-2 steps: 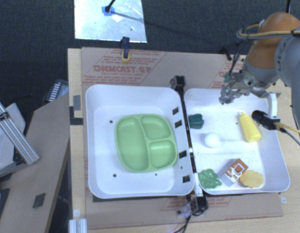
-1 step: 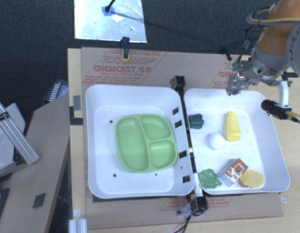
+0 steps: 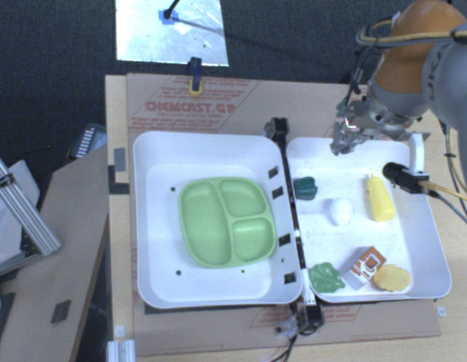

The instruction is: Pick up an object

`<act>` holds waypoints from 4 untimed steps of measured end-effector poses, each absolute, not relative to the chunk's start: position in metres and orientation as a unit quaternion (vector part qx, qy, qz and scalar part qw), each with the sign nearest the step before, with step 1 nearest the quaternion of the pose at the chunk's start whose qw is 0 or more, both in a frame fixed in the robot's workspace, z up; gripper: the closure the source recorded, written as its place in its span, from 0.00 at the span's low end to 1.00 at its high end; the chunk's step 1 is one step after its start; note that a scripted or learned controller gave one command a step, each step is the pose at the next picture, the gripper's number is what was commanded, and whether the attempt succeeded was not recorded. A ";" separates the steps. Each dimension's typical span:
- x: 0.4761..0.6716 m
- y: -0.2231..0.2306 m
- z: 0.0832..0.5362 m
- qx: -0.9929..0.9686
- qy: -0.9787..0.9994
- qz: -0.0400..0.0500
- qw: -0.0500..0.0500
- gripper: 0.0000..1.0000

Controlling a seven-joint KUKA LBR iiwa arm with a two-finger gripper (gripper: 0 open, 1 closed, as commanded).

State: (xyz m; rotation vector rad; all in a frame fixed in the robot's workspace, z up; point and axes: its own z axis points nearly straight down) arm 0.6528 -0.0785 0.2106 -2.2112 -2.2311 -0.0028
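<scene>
My gripper (image 3: 342,143) hangs over the back edge of the right bin (image 3: 433,236), with nothing seen between its fingers. In that bin lie a dark green pepper-shaped piece (image 3: 305,188) near the left wall, a white egg-shaped object (image 3: 341,212) in the middle, and a yellow bottle (image 3: 380,197) to the right. Near the front sit a green leafy piece (image 3: 324,277), a small brown and white box (image 3: 364,267) and a yellow round piece (image 3: 391,277). All of these lie well in front of the gripper.
The left bin (image 3: 154,164) holds a light green divided plate (image 3: 225,222). A black divider (image 3: 288,210) runs between the two bins. Cardboard (image 3: 195,104) lies under both bins, with a yellow clamp (image 3: 195,78) at its back edge.
</scene>
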 end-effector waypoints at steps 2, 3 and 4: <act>0.616 0.017 0.205 -0.704 -0.710 0.000 0.001 1.00; 0.597 0.063 0.200 -0.704 -0.710 0.000 0.001 1.00; 0.576 0.109 0.198 -0.704 -0.710 0.000 0.001 1.00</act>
